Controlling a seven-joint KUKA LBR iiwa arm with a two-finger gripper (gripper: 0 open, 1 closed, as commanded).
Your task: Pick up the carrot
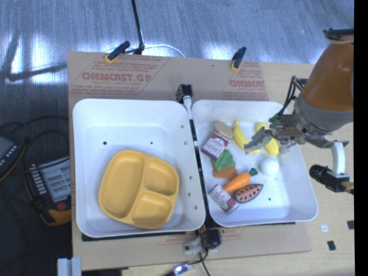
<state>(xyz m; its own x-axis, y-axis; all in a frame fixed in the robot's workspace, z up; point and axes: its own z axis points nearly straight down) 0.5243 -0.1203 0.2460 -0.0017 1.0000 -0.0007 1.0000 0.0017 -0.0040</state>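
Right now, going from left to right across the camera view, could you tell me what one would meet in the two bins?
Yellow divided plate in the left bin → red-and-white packet in the right bin → carrot → white egg.

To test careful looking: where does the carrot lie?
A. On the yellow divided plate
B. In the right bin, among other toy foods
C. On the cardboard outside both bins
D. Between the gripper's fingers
B: the carrot lies in the right bin, beside the watermelon slice.
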